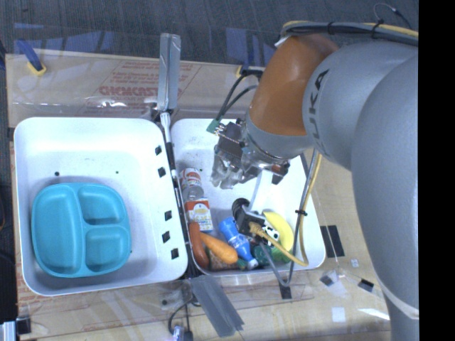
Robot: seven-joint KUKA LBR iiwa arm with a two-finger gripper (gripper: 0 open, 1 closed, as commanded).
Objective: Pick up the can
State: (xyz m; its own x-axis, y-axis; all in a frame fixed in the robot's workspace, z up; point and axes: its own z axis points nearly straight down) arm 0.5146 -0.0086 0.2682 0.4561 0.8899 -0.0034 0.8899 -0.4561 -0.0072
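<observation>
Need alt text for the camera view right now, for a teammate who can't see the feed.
The gripper hangs over the right bin, just right of the can lying by its left wall, above a pile of toy food. The left bin holds a blue divided tray.

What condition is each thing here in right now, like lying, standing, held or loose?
can: lying on its side in the right bin, loose.
carrot: lying loose near the bin's front.
banana: lying loose among the clutter.
blue tray: flat in the left bin, compartments up.
gripper: hanging above the right bin, holding nothing.
</observation>
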